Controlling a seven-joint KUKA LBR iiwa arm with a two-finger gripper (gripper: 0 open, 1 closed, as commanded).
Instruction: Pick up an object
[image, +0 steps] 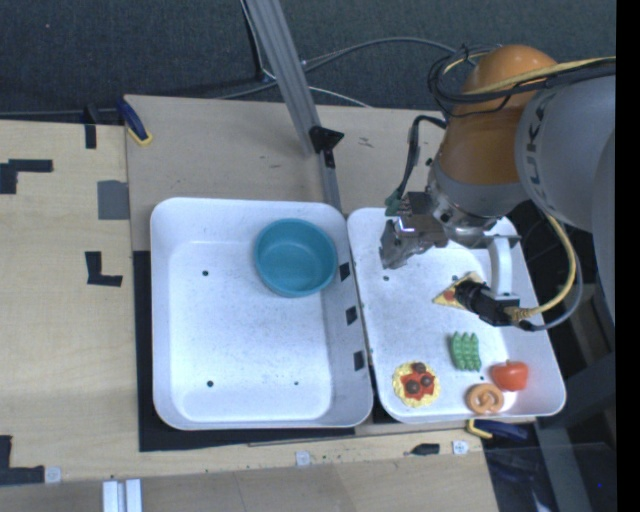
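- The pincer (398, 247) hangs over the upper left part of the right bin (400, 330), close to the wall shared with the left bin (190, 330). Nothing is seen between its fingers; whether they stand apart or together cannot be told from this angle.
- Candidate objects all lie in the right bin, lower and to the right of the pincer: a pizza-slice toy (458, 292) just under the arm's wrist, a green ridged piece (464, 351), a round mini pizza (415, 383), a red tomato-like piece (510, 375) and a small doughnut-like ring (485, 399). A blue bowl (294, 257) sits in the left bin.
- Risk: below the pincer lies bare bin floor; a straight descent here would likely close on nothing.
- Risk: the pincer is near the dividing wall, so a drift leftward could strike the rim.
- Risk: the tomato-like piece and ring lie touching or nearly so in the corner; a grasp there may nudge one aside or foul the bin wall.
- Risk: the flat toys offer little height to grip and may slip.
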